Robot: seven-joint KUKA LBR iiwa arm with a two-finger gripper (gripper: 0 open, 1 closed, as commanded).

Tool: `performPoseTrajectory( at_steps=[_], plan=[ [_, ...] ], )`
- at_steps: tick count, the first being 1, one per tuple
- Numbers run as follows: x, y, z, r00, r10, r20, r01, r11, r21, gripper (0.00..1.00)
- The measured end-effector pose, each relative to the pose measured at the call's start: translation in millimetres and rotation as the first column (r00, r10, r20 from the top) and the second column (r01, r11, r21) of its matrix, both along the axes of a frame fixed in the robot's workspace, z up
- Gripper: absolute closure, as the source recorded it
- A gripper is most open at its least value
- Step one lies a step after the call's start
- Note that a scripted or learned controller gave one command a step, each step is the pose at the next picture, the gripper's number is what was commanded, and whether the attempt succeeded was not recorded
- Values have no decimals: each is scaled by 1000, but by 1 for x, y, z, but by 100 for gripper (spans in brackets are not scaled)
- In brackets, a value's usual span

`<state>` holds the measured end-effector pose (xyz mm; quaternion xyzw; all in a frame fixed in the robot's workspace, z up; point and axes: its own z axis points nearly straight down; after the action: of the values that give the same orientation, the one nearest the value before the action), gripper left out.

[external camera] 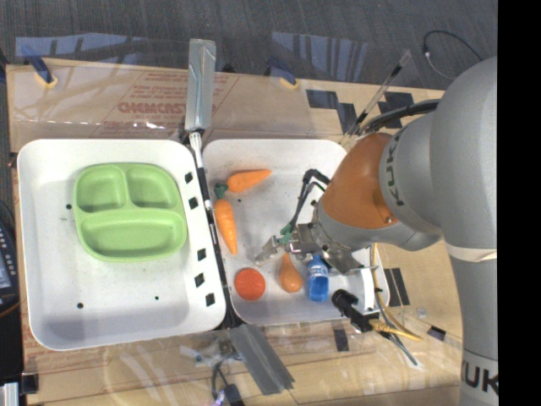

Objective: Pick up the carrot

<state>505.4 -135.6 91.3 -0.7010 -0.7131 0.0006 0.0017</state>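
Two carrots lie in the right bin (270,155). One carrot (248,179) rests near the back, its tip pointing right and its green top at the left. The other carrot (226,226) lies along the bin's left wall, tip toward the front. My gripper (279,245) hangs low over the middle of the bin floor, to the right of the second carrot and apart from both. Nothing shows held in it. The orange-banded wrist (359,194) covers the bin's right side.
A red-orange ball (249,283), a small orange piece (290,276) and a blue bottle (318,281) sit at the front of the right bin, just below the gripper. The left bin (51,311) holds a green divided plate (129,210).
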Motion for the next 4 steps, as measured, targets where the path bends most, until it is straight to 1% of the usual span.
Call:
performPoseTrajectory(
  at_steps=[1,2,3,4],
  plan=[
    [0,-1,10,1000,4,0,-4,1000,-1,100],
    [28,57,101,1000,15,3,-15,1000,0,100],
    [-29,80,135,861,508,1,-508,861,1,100],
    [74,71,143,898,440,1,-440,898,-1,100]
  ],
)
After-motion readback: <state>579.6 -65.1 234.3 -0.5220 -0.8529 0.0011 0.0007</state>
